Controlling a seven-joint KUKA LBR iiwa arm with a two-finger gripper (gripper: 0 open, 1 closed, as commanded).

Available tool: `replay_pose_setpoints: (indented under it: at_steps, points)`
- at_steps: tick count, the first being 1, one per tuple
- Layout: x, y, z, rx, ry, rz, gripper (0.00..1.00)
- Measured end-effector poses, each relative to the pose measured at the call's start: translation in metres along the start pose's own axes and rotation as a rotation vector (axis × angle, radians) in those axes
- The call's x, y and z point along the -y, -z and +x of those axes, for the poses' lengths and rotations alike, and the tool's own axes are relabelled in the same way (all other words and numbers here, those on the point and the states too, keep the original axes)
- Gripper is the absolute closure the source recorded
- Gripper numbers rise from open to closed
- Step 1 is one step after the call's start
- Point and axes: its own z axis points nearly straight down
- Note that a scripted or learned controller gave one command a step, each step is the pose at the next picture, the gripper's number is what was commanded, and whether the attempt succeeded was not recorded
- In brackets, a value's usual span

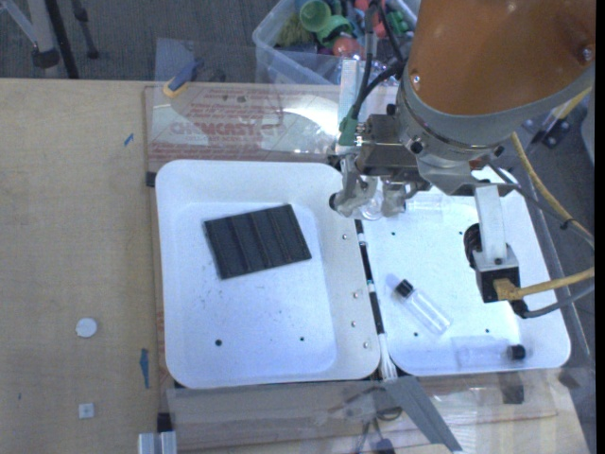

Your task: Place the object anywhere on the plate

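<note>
A dark ribbed rectangular plate [257,241] lies flat in the left bin [189,348], a little tilted. In the right bin [539,348] a clear vial with a black cap [420,305] lies on its side near the middle. A second clear vial with a black cap [488,353] lies near the front edge. My gripper [369,200] hangs low over the far left corner of the right bin, close to the divide between the bins, well behind both vials and to the right of the plate.
The arm's grey and orange body [501,55] covers the far right of the right bin. A white and black block on a yellow cable [494,258] hangs over that bin's right side. A clear tub of colourful items [321,22] stands behind the bins.
</note>
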Motion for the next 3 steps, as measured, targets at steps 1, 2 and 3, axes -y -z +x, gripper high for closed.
replay_pose_setpoints:
  at_steps: [1,2,3]
  points:
    - [-0.014,0.000,0.001,0.000,0.082,0.000,1.00]
    - [0.000,0.000,-0.002,0.001,0.195,0.005,1.00]
    - [0.000,0.000,-0.002,0.000,0.442,0.005,1.00]
